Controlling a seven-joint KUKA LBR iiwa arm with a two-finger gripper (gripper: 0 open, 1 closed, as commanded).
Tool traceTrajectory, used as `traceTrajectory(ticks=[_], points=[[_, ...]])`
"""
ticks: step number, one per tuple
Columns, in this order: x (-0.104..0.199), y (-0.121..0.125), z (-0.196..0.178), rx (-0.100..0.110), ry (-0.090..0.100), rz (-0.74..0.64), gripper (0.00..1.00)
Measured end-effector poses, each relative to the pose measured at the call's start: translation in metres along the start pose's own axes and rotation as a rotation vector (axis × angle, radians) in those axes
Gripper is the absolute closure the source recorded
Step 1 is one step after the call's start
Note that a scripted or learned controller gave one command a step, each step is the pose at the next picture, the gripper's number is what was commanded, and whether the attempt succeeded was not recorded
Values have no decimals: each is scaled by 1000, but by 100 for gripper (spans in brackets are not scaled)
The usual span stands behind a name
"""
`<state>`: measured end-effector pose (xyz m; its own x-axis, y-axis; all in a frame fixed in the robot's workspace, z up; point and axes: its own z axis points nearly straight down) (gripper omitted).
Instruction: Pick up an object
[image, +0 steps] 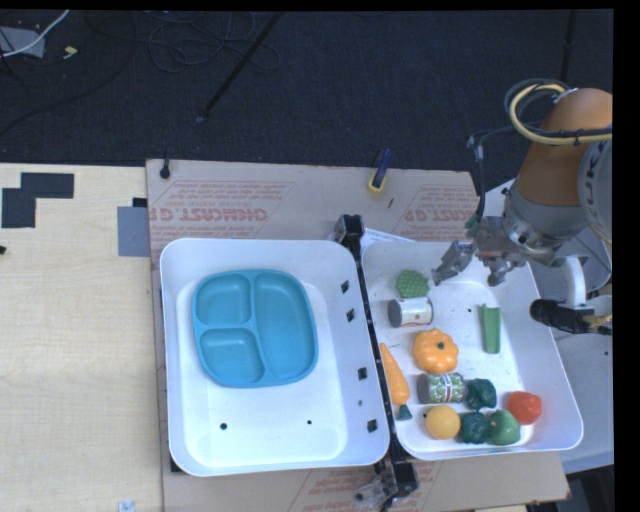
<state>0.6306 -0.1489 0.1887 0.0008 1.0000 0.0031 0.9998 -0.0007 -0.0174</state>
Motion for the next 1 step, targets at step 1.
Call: traceTrajectory(ticks=[1], points=[[0,3,-9,-14,-2,-2,0]])
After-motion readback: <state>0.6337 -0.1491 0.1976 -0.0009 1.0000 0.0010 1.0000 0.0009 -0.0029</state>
